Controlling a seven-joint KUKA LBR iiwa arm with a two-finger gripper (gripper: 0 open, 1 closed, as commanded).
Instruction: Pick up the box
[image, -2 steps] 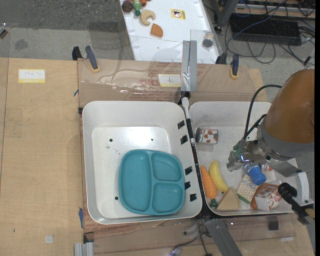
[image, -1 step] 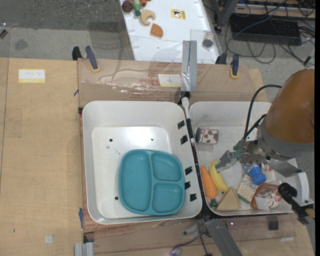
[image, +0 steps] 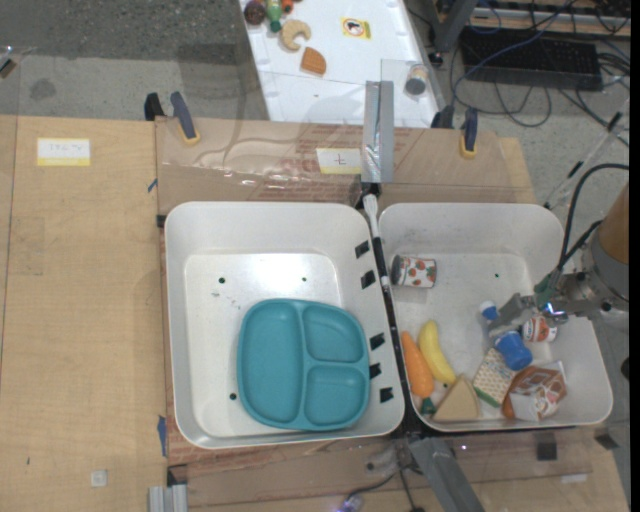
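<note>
A small white box (image: 414, 271) printed with red fruit lies on its side in the right bin (image: 470, 225), near that bin's back left corner. My gripper (image: 520, 307) reaches in from the right and hangs low over the middle right of the same bin. It is above a cluster of small items, well to the right of the box and a little nearer the front. Nothing shows as lifted by the gripper.
Under and beside the gripper are a blue bottle (image: 489, 314), a blue cup (image: 514, 351) and a red-and-white can (image: 541, 329). A banana (image: 436, 352), carrot (image: 417, 367), wedge (image: 457, 402), cracker (image: 491, 380) and brown packet (image: 537, 392) lie at the front. The left bin (image: 200, 300) holds a teal divided plate (image: 303, 365).
</note>
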